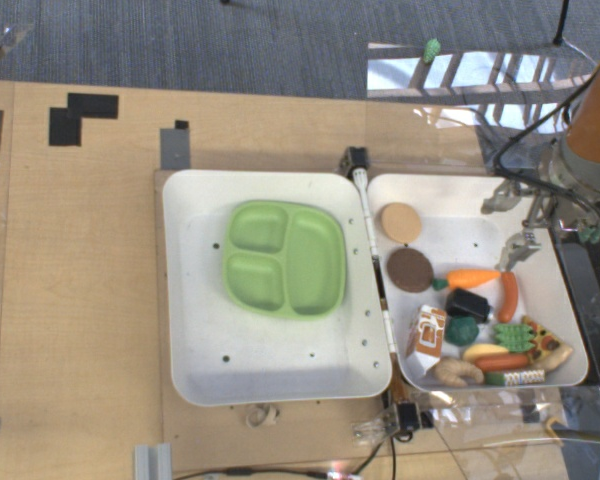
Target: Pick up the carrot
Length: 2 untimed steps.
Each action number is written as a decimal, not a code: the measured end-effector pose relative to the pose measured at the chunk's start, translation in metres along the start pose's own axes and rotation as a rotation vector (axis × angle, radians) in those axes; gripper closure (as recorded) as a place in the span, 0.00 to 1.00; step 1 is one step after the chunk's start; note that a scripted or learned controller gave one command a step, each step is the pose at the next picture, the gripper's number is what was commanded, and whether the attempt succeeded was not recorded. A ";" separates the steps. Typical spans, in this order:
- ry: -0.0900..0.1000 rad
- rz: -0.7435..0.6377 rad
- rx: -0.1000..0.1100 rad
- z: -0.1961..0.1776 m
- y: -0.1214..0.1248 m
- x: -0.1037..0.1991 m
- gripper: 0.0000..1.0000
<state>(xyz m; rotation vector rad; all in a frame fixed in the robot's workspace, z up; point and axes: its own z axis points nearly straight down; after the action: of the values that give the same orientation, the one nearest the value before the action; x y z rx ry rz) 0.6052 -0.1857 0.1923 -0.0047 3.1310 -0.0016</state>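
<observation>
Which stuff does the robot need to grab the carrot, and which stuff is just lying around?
For the job:
carrot
gripper
right bin

Just lying about:
green divided plate
tan disc
brown disc
red sausage
pizza slice
left bin

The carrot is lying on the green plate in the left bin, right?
No. The camera view shows the carrot in the right bin among the other toy foods, below the gripper. The green plate does sit in the left bin.
</observation>
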 end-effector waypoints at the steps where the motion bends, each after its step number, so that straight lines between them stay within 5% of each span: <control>1: -0.028 -0.119 0.009 0.078 0.001 -0.020 0.00; 2: -0.007 -0.211 0.002 0.094 0.016 0.007 0.00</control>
<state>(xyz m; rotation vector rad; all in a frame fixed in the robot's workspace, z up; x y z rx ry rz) 0.5994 -0.1703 0.0978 -0.3330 3.1061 -0.0067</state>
